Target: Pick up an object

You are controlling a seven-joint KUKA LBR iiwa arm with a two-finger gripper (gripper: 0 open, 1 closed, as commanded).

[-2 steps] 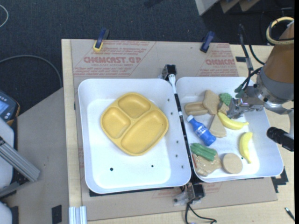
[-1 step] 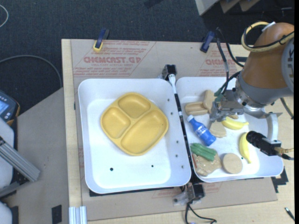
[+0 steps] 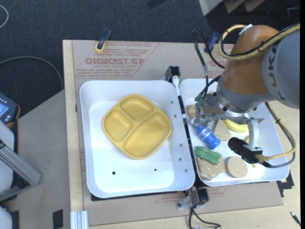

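In the left bin [image 3: 93, 142] we see a yellow divided tray [image 3: 137, 126] lying flat. In the right bin [image 3: 271, 175], our jaws [image 3: 206, 119] hang just above a blue bottle [image 3: 208, 136]; we cannot tell their state.

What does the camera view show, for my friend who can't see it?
A grey and orange robot arm reaches down into the right white bin, over a blue bottle, a green toy and a tan disc. The left bin holds a yellow divided plate.
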